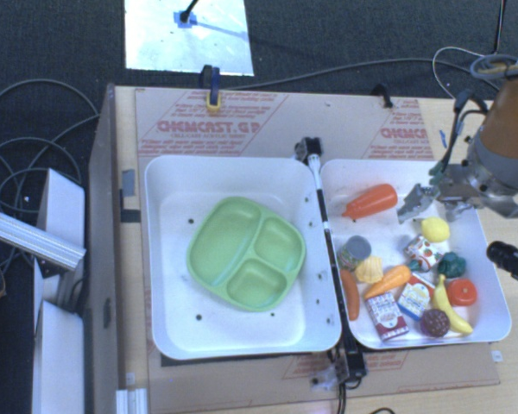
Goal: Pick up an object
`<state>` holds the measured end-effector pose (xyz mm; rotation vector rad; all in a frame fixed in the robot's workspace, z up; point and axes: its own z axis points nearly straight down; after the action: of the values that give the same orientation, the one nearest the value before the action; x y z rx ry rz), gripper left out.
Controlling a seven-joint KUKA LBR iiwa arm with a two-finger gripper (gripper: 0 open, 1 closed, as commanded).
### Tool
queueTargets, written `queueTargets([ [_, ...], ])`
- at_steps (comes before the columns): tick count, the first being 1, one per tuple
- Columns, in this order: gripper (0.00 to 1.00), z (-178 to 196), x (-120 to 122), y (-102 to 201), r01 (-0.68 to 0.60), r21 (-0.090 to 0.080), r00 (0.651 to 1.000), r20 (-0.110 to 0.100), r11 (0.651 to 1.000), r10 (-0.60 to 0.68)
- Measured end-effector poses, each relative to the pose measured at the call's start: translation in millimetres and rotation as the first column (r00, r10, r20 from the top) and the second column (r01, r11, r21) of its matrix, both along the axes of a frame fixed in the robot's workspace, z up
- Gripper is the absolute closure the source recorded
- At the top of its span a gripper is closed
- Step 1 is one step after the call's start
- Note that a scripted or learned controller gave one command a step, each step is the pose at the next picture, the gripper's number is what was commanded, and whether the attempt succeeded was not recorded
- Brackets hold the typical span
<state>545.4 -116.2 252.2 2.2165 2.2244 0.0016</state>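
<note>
1. claw (425, 202) spread, nothing between its fingers, hanging over the upper part of the right bin (499, 316).
2. just left of it, a big orange carrot (371, 201) lying flat near the bin's top left.
3. just below, a yellow lemon (435, 228), apart from the fingers.
4. lower down, a crowded heap: small red-and-white carton (421, 253), green broccoli piece (453, 264), red tomato (463, 292), banana (445, 304), dark round fruit (433, 322), juice box (383, 314), smaller carrot (387, 281), corn piece (369, 270), grey disc (356, 251), thin orange stick (351, 295).
5. further left, in the left bin (173, 231), a green divided plate (246, 253).
</note>
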Motion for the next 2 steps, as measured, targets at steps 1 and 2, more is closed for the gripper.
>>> queueTargets([
  [1, 0.0, -73, 58, 18, -0.001, 0.001, 1.0, -0.003, 1.0, 0.001],
  [2, 0.0, -152, 117, 15, 0.002, 0.0, 1.0, 0.002, 1.0, -0.002],
])
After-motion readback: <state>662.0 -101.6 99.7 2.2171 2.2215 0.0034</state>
